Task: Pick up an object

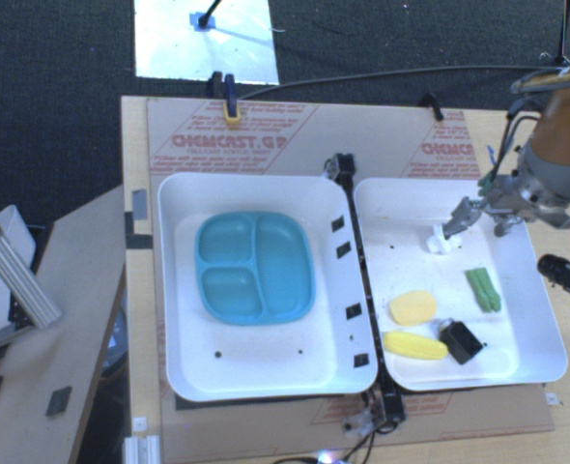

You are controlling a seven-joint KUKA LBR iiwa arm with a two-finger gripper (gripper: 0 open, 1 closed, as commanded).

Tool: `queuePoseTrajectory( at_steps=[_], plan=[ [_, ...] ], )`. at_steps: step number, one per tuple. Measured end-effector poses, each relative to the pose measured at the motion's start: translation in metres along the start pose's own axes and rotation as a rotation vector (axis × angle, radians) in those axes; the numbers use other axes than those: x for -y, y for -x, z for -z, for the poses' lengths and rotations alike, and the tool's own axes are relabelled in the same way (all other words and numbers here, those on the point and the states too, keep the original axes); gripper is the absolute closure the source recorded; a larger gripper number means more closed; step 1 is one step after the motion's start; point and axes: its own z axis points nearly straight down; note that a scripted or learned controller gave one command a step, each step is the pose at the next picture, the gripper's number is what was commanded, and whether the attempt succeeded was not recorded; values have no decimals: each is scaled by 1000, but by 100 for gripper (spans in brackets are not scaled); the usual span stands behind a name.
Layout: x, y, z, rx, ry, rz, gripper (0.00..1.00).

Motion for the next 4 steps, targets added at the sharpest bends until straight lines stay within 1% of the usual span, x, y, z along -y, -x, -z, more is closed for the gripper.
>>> queuePoseTrajectory(
  at_steps=[1, 3, 4],
  plan=[
    [-3, 0, 8, 2, 13, 3, 0],
    [-10, -19, -104, 1, 9, 7, 0],
    [-11, -19, -113, 2, 13, 4, 0]
  ],
)
